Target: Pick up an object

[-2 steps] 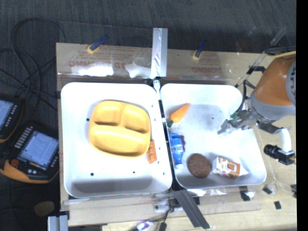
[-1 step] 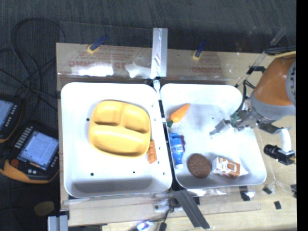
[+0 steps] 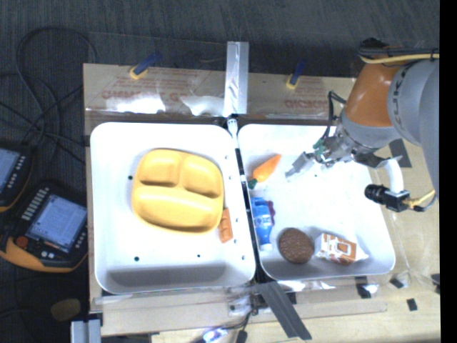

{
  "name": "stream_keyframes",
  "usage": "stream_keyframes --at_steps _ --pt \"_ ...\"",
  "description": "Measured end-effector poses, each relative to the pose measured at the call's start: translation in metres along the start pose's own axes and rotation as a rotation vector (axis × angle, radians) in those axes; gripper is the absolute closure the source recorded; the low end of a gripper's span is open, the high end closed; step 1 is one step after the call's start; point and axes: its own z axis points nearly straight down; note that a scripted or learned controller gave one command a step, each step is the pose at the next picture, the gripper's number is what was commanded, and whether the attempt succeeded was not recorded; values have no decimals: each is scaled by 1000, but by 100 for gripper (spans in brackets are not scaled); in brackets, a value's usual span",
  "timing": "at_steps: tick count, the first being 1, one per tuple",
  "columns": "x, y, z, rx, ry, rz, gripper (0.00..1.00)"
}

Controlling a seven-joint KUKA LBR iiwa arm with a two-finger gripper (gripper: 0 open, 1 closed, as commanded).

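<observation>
Camera view has the pincer low over the right bin, beside the orange carrot (whether its tips are spread, I cannot tell); a slanted approach could nudge the carrot against the wall.

The middle and upper right of the right bin are left bare, so room for passage is offered there. Its left wall is lined by an orange carrot-like piece and a blue packet; its lower edge is taken by a brown disc and a small carton. The left bin is largely blocked by a yellow divided tray, with free floor along the bottom.
</observation>
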Motion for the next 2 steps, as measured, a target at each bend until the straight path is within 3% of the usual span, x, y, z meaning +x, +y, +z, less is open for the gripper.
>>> stream_keyframes --at_steps 1,2 --pt "28 35 26 3 -6 -129 0" --pt "42 -41 50 -13 -2 175 0"
